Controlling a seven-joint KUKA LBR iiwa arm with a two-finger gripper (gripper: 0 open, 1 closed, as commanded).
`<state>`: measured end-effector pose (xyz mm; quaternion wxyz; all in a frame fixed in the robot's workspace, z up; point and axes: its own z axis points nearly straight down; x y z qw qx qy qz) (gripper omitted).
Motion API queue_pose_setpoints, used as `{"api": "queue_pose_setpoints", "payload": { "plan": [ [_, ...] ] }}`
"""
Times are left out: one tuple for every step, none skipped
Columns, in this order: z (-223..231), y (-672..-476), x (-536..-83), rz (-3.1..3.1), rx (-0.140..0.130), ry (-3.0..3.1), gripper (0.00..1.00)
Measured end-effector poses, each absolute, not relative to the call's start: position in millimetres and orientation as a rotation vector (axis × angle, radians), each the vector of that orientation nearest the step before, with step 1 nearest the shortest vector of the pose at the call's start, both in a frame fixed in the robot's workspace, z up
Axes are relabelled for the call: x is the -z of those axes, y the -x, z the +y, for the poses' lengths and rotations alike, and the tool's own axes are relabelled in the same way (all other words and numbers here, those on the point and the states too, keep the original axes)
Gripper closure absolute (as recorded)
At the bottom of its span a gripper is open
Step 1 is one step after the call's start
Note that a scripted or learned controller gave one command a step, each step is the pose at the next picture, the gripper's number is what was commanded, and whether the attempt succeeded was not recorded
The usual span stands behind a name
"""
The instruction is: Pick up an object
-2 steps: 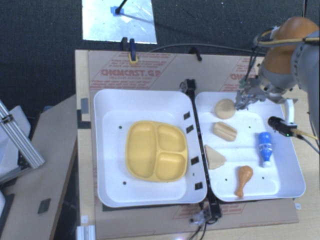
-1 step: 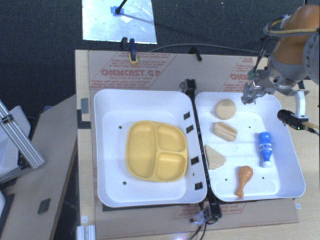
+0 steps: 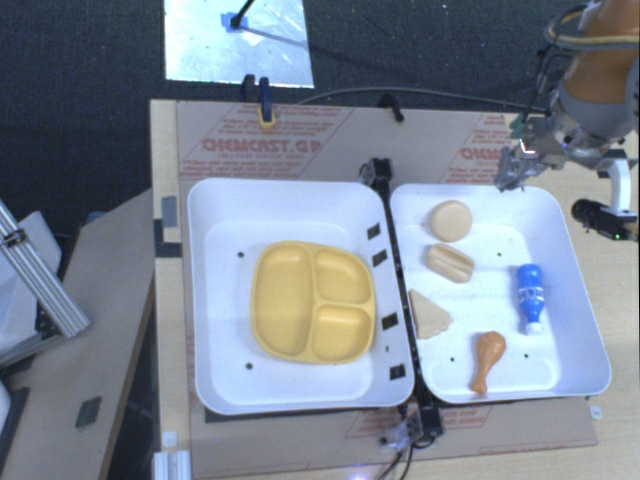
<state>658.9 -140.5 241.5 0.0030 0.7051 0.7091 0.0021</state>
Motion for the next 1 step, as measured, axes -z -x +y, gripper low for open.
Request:
{"api": "queue_pose_setpoints", "payload": {
  "plan": [
    [-80.0,-638.9,-240.2,2.232,-0.003,-2.212,1.0]
  ]
}}
